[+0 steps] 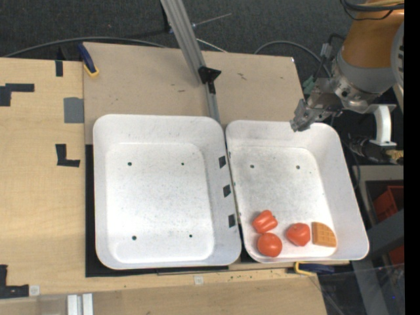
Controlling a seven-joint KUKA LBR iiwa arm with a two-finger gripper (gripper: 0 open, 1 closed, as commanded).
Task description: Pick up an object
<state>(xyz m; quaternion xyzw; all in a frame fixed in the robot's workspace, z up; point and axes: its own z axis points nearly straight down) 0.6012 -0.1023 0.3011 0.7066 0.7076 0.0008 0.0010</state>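
The right bin (289,176) holds its objects along the near edge: a red pepper-like piece (264,221), a red tomato-like ball (269,245), another red piece (298,234) and a tan waffle-like square (323,234). My gripper (302,121) hangs over the far right corner of that bin, well away from all of them. Nothing shows between its fingers.
The left bin (157,189) sits beside the right one, with black clips along the shared edge. A slanted metal pole (190,44) rises behind the bins. The tan bench (39,143) extends left, marked with black tape.
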